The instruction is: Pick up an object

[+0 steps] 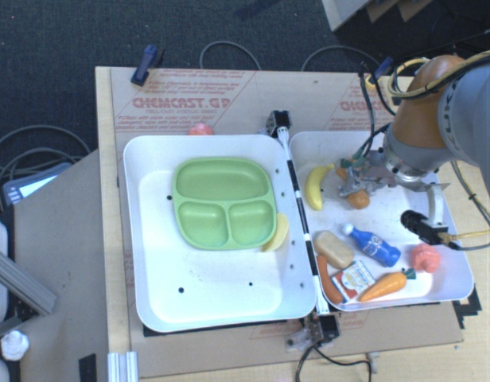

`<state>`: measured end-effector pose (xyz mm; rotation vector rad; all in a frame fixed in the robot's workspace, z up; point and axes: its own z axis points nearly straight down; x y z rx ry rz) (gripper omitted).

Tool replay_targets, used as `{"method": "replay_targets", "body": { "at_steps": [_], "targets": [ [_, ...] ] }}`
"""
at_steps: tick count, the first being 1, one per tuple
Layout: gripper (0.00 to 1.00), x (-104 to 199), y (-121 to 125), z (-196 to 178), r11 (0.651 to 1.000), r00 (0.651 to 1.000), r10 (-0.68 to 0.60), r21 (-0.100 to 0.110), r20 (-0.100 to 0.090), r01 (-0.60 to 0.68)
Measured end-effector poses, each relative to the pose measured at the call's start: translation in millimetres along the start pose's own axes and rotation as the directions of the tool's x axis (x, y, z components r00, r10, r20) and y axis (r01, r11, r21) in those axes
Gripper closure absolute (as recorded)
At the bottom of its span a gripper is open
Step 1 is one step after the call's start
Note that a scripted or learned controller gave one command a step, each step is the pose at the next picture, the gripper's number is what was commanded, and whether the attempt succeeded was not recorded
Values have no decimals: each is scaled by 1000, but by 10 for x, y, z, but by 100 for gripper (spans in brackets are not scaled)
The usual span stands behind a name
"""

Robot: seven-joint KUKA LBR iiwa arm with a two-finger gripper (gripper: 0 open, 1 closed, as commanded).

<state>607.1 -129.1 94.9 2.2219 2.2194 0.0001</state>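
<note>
1. One claw (pixel 352 183) low in the right bin (pixel 460 281); finger state hard to tell.
2. Small orange ball (pixel 358 200) just below it, banana (pixel 314 187) beside.
3. Step: descent to grasp, I judge. Next: close, lift straight.

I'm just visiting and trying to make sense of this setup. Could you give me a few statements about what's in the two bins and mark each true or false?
1. The green tray lies in the left bin. True.
2. The banana lies on the green tray. False: it lies in the right bin, near its left wall.
3. The gripper is over the right bin, next to a small orange ball. True.
4. The blue bottle stands upright. False: it lies on its side.
5. The carrot lies near the right bin's front edge. True.
</note>
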Motion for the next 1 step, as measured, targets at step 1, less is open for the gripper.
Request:
{"method": "replay_targets", "body": {
  "at_steps": [1],
  "targets": [
    [100,729,-470,-903,1000,1000,-2,0,-2,2]
  ]
}}
